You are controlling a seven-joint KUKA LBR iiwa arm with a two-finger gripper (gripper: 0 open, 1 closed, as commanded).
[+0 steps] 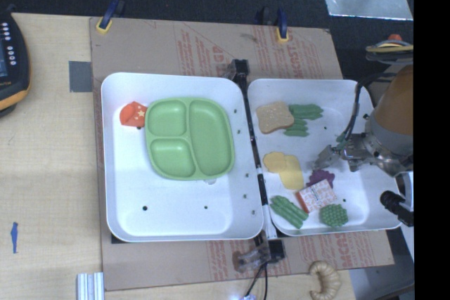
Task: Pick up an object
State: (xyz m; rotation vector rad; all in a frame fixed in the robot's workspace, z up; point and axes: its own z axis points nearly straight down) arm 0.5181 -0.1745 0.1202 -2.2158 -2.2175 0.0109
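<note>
My gripper hangs low over the right bin, reaching in from the right. Its tip is just above a small purple toy and to the right of a yellow piece. I see nothing held in it. Around it in the same bin lie a bread slice, green bean pods, a red and white packet, a long green pickle and a round green bumpy toy.
The left bin holds a green divided plate and a red toy at its far left corner. A black cable loops from the arm over the right bin. A tan curled object lies on the bench in front.
</note>
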